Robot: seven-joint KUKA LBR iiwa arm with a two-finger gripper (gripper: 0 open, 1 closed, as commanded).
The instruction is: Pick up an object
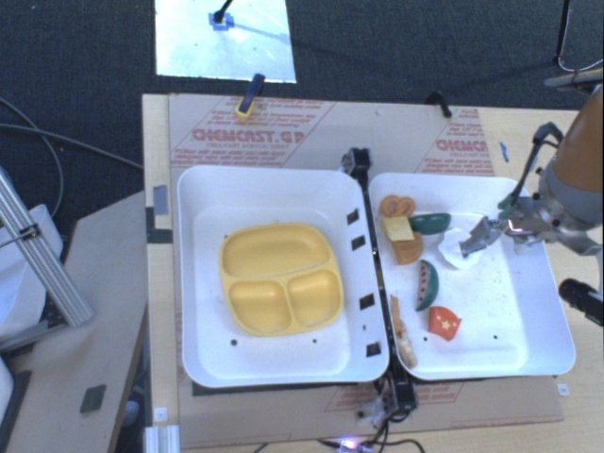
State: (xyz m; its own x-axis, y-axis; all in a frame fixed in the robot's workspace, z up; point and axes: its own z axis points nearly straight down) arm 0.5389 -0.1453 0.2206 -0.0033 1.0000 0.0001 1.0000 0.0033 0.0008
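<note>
My gripper (479, 235) hangs over the right bin (538, 347), near its upper middle, at the end of the arm coming in from the right. Its tip is just above and to the right of a small white object (459, 251) lying on the bin floor, and whether the two touch is unclear. Left of that lie a dark green piece (431, 223), a yellow block (398, 227) on a brown piece (409, 250), and an orange pretzel-like piece (396, 206). Lower down are a watermelon slice (427, 284) and a red piece (444, 323).
A tan stick-like piece (404, 336) lies along the right bin's left wall. The left bin (198, 253) holds a yellow divided plate (279, 276). A black clip rail (370, 253) joins the two bins. The arm's body (576, 173) covers the right bin's upper right corner.
</note>
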